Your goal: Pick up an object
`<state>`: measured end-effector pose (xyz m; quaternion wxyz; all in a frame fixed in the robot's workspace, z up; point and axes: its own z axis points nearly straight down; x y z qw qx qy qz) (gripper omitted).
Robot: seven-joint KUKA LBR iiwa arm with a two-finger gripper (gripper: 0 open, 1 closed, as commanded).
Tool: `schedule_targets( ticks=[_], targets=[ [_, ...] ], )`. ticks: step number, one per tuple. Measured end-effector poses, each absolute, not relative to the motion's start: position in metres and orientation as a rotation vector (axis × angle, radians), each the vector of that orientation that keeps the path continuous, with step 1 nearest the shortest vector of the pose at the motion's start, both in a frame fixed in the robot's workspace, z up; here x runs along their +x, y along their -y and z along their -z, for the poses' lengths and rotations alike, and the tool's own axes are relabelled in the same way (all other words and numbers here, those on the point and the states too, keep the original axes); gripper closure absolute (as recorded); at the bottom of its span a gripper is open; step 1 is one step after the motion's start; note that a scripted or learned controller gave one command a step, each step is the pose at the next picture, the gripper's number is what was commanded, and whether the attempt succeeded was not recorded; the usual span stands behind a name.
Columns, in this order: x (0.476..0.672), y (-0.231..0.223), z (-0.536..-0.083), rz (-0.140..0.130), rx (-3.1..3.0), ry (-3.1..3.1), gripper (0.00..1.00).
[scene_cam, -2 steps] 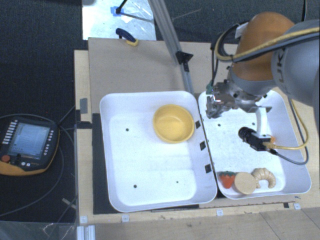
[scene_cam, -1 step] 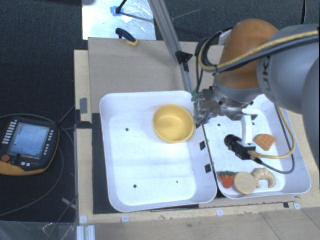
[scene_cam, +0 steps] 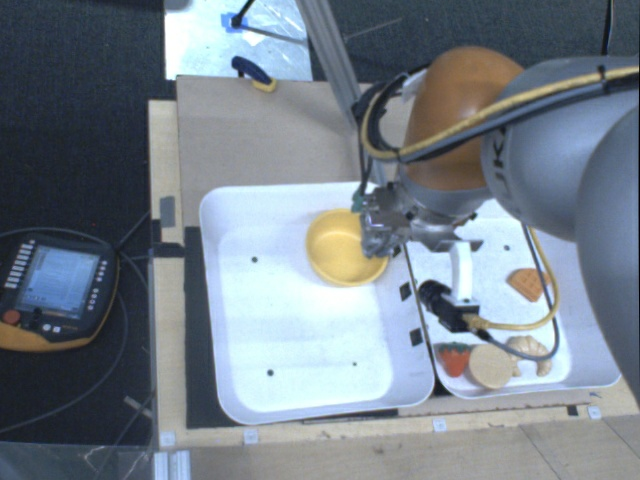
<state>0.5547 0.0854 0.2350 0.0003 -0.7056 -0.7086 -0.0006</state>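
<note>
A yellow bowl (scene_cam: pixel 338 250) sits upright at the upper right of the left white bin (scene_cam: pixel 290 368). My gripper (scene_cam: pixel 376 234) hangs low over the bowl's right rim, beside the wall that divides the two bins. The grey wrist and orange band hide that edge of the bowl. Whether the gripper touches the bowl cannot be made out.
The right bin (scene_cam: pixel 590 373) holds an orange cracker-like piece (scene_cam: pixel 525 284), a red strawberry (scene_cam: pixel 455 360), a tan round disc (scene_cam: pixel 491 369) and a beige lump (scene_cam: pixel 530 347) near its front. A teach pendant (scene_cam: pixel 50 290) lies on the floor at left. A blue and yellow clamp (scene_cam: pixel 254 72) sits behind the bench.
</note>
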Motion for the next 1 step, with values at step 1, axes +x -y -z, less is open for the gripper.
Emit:
schedule_targets(
  ticks=[1],
  targets=[
    [0.555,-0.0832,-0.2351,0.001,-2.221,2.222,0.0]
  ],
)
